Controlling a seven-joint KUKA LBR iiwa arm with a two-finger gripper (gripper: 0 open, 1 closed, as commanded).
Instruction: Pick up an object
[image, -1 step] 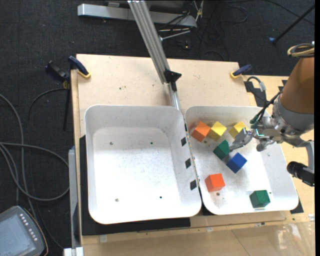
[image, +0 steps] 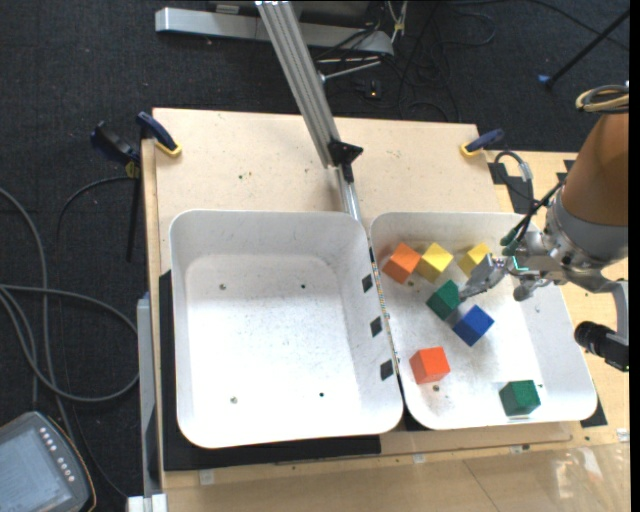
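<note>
You have seven small matte cubes in the right shallow white plastic bin (image: 560, 400): an orange cube (image: 402, 263), two yellow cubes (image: 436, 261) (image: 473, 258), a dark green cube (image: 443, 299), a blue cube (image: 473, 324), a red-orange cube (image: 430, 364) and a green cube (image: 519, 397). None has a long axis; the blue one sits turned corner-on. Your metal gripper (image: 496, 276) hangs spread over the far cluster, its left finger just beside the dark green cube, grasping nothing. The left white bin (image: 190, 300) is speckled.

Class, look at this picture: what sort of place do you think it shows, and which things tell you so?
Probably a robotics lab test bench: a grey robot arm with an orange band, two shallow white plastic bins clamped board, and small coloured wooden cubes for grasping practice.
</note>
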